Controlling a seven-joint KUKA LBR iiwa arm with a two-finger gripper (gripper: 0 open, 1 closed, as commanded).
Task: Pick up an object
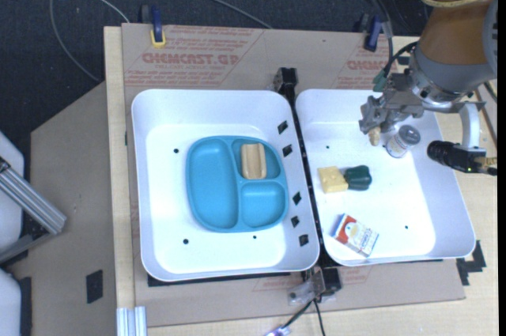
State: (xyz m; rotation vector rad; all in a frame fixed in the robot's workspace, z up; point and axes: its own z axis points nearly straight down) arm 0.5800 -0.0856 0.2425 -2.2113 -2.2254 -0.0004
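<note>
Fingers of your gripper [378, 130] hang above the right bin's [443, 235] far end; you can't tell their spread, and nothing shows between them. Nearer you lie a pale yellow sponge block [333, 180] touching a dark green rounded lump [358, 177], and a flat printed packet [354, 235]. A tan slab [253, 160] rests in the glossy blue divided plate [209, 188].

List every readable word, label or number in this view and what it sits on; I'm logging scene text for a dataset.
"CHEMCAST GP", in red, on the brown protective sheet behind the left bin; the smaller red lines around it are too blurred to read.
The same red print recurs on the sheet behind the right bin, too faint and partly covered to read.
The small red and white packet carries printing too small to read.
</note>
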